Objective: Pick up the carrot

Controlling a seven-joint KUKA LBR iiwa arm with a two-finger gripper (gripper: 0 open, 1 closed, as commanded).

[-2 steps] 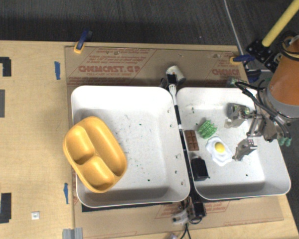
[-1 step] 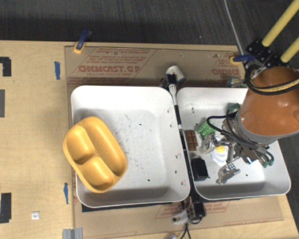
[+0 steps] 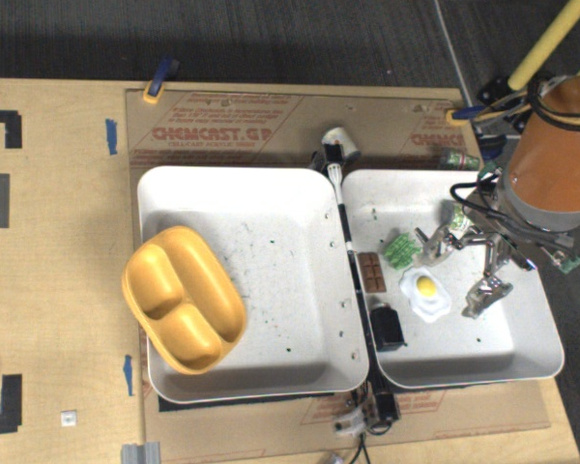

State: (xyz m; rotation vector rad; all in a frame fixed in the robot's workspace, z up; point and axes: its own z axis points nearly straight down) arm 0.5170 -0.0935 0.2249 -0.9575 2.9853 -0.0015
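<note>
Over the right bin (image 3: 532,356), near the tabletop's right edge, your hand (image 3: 461,269) hangs with fingers apart beside the fried egg (image 3: 426,289).

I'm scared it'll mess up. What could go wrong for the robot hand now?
1. I can't spot a carrot in the right bin; the hand hangs beside a toy fried egg and green piece and might grab one instead.
2. Those toys lie close together, so it could knock them about.
</note>
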